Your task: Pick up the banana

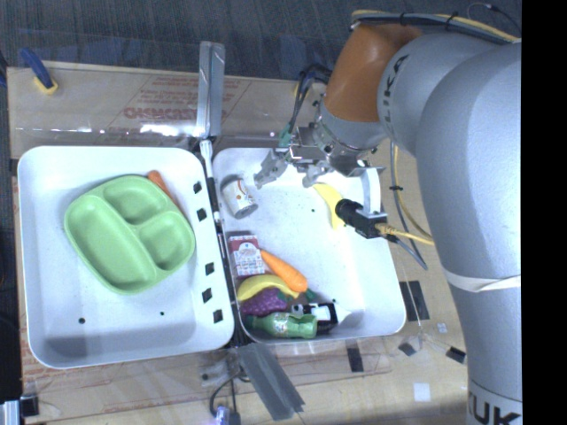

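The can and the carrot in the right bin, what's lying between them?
In the camera view, a small red and white box lies between the can and the carrot, on the floor of the right bin near its left wall.

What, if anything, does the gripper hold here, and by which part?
Nothing. The gripper hangs open over the right bin, with bare bin floor between its fingers. The banana lies just to its right, ungrasped.

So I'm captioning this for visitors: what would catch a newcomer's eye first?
The big grey arm with its orange band, reaching in from the right over the right bin. Next, the green divided plate in the left bin. Then the banana just below the hand.
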